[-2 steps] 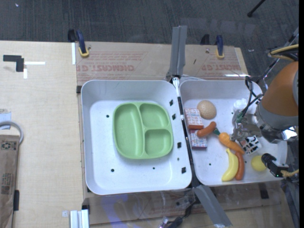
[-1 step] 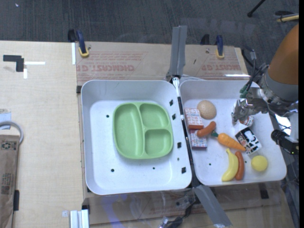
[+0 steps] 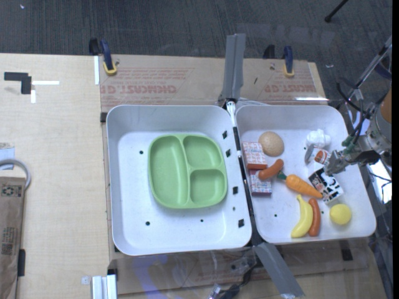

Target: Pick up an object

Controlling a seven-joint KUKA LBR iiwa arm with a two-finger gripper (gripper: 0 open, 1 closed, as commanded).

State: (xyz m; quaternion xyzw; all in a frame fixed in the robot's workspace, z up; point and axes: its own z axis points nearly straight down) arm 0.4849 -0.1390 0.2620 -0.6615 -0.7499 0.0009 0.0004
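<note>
My table is pale wood, with a dark carpeted floor beyond its far edge. A printed cardboard sheet lies under the two white bins, pinned at the back by a left clamp and a right clamp. In the left bin a green divided plate lies flat near the middle. The right bin sits just beside it, and a grey strip rises behind their seam. A brown paper bag rests at the table's left edge, and a black angle mark lies farther back.

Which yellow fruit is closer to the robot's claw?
The round lemon, in the right bin's near right corner. It sits closer to the gripper than the long curved banana, which lies farther left beside a sausage.
</note>
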